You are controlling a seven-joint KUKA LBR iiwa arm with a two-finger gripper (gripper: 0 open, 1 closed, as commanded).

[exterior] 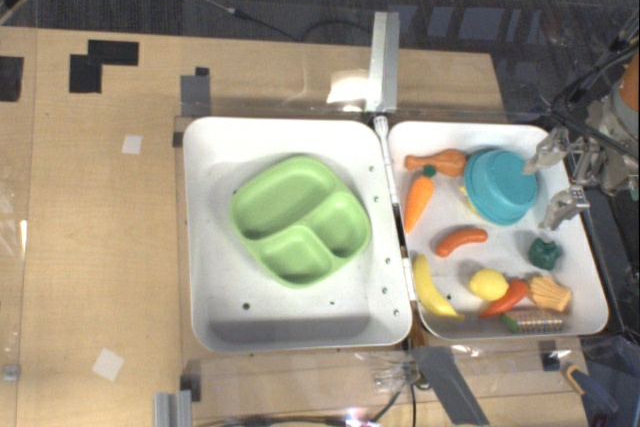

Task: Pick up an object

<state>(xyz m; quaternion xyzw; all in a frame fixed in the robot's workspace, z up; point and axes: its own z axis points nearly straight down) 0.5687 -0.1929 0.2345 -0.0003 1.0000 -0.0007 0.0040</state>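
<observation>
End effector [558, 177] hovers over the right bin's [598, 315] right side, its two fingers spread wide, nothing between them. The blue bowl [500, 186] sits just beside it, toward the bench's middle; the small dark green toy [544, 252] lies just below it, toward the bench's near edge. The red sausage [460, 239] lies farther in. Left bin [210, 215] carries a green divided plate [299, 219].

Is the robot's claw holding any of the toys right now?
No, nothing is held. The claw hangs open over the right bin's right edge, beside the blue bowl, with no toy between its fingers.
</observation>
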